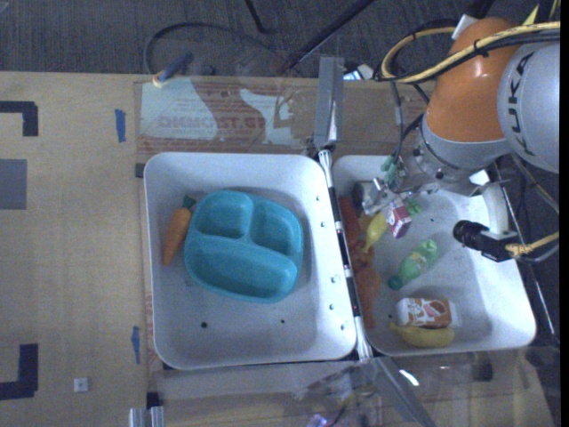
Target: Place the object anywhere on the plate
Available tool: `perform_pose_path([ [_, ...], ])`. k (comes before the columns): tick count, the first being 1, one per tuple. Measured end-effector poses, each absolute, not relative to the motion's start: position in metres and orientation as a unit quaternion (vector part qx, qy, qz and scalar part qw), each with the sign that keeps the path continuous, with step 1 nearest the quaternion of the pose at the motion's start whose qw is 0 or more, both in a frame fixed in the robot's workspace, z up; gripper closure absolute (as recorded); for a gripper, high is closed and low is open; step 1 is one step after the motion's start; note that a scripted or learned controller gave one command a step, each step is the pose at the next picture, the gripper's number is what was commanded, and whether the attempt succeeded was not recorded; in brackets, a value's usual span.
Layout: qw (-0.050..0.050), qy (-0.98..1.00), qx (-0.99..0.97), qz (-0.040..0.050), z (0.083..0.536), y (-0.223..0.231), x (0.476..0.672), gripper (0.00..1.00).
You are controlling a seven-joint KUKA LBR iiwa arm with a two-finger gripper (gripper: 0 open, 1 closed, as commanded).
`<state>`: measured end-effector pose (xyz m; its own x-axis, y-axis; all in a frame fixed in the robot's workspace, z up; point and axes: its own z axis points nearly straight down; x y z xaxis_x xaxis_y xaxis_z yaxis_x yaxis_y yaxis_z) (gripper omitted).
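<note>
The plate point(242, 258) is a teal dish split into compartments, two smaller ones along its upper side and a longer one below, lying slightly askew in the middle of the left bin point(178, 327). Nothing rests on it. A toy carrot point(175, 232) lies just beside its left edge, on the bin floor, not on the plate.

Which object is meant is not certain, but the claw point(388, 194) sits low in the right bin point(498, 310), at the upper left corner, right over a small pink and white carton point(402, 221) and a yellow piece point(375, 230) next to it. Whether the claw is open or closed, or gripping anything, I cannot tell: the wrist and cabling hide that part.

The step in hand looks like the pick. To do it well, the claw should settle squarely on one item, not straddle the carton and the yellow piece together, and lift straight up before crossing the divider between the bins. The wall is close here, so a tilted approach could jam against it. The plate is wide and its compartments shallow, so any release low over its centre should do.

Further out in the right bin lie a green bottle point(414, 262), a small packet point(425, 310) and a banana point(425, 334). Both bins stand on the table point(71, 238).
</note>
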<state>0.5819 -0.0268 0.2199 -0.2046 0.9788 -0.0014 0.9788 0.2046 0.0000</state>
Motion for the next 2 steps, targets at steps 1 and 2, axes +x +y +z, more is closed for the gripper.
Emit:
perform_pose_path([
  [1,0.002,0.834,0.552,0.0005,0.261,-0.06,0.591,1.0],
  [2,-0.001,0.808,0.589,-0.0003,0.2,0.044,0.592,1.0],
])
